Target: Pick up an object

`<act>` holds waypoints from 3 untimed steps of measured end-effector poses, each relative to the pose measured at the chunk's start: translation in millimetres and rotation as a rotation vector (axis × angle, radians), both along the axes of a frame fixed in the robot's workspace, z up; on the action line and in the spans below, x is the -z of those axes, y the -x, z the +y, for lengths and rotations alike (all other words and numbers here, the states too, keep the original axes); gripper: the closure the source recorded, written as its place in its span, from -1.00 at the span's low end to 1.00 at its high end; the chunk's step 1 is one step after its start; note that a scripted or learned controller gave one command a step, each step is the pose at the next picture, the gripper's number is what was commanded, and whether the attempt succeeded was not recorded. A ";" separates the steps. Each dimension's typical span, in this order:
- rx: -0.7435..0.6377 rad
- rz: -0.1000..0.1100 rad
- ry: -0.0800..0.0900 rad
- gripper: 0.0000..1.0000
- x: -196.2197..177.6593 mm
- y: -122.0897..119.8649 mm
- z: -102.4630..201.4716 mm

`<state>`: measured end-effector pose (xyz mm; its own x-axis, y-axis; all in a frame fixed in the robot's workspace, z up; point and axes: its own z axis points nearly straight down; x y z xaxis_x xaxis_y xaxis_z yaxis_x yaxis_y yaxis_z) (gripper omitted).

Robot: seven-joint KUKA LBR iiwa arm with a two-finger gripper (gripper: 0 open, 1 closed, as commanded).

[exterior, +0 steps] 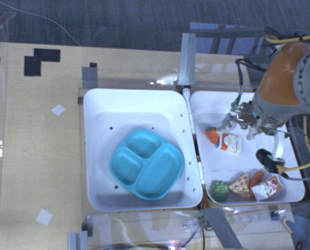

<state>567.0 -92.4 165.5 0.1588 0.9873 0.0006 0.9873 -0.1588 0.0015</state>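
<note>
Over the right bin the gripper hangs, its fingers apart and nothing held. Just below-left lie a small white carton and an orange piece — touching. The carton's free side is best approached, so one thing is taken.

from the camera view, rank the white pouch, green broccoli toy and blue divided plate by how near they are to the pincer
1. White pouch, right bin, just left of and below the pincer.
2. Green broccoli toy, right bin's near left corner.
3. Blue divided plate, across the divider in the left bin.
</note>
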 end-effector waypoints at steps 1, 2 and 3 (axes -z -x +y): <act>-0.115 -0.008 0.001 -1.00 77.3 -40.5 3.9; -0.349 -0.004 0.002 -1.00 -20.6 -33.5 51.1; -0.544 -0.005 0.003 -1.00 75.9 -10.2 3.3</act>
